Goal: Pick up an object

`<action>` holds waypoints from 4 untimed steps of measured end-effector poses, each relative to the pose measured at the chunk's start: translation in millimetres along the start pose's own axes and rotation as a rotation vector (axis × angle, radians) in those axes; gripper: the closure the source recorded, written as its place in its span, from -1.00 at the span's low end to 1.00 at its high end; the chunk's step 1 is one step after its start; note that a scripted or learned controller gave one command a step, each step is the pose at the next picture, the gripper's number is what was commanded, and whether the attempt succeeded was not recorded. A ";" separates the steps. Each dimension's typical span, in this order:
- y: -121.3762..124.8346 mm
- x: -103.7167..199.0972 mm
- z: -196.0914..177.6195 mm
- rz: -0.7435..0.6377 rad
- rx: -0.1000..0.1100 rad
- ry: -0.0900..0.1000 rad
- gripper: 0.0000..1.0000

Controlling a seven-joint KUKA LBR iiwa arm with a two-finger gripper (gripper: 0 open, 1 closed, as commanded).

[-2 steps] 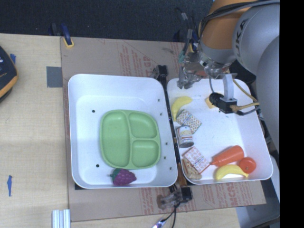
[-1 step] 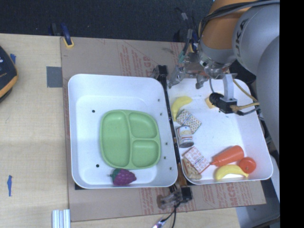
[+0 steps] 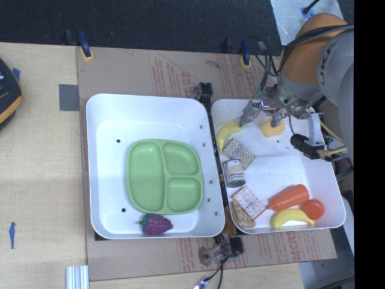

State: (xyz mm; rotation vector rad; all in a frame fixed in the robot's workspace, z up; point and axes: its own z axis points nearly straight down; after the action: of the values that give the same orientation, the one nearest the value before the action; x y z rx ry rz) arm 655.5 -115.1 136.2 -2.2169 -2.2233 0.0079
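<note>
My gripper (image 3: 262, 118) hangs over the far end of the right bin (image 3: 319, 161), its fingers spread open with nothing between them. One fingertip is just beside a yellow banana (image 3: 227, 134) at the bin's far left. The other is over a yellow cheese wedge (image 3: 272, 129). Further toward the front lie a patterned packet (image 3: 242, 153), a small can (image 3: 234, 173), a cracker box (image 3: 246, 204), an orange carrot (image 3: 289, 196), a red tomato (image 3: 313, 209) and a second banana (image 3: 292, 219).
The left bin (image 3: 105, 161) holds a green divided plate (image 3: 163, 176) and purple grapes (image 3: 156, 224) at its front edge. A black clip (image 3: 205, 91) sits between the bins at the back. The grey arm (image 3: 328, 65) fills the far right.
</note>
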 end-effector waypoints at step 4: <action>-61.6 -49.0 44.8 -0.002 -0.001 0.001 -1.00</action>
State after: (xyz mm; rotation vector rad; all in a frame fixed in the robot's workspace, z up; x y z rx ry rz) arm 593.8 -164.4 91.8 -2.2148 -2.2253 0.0049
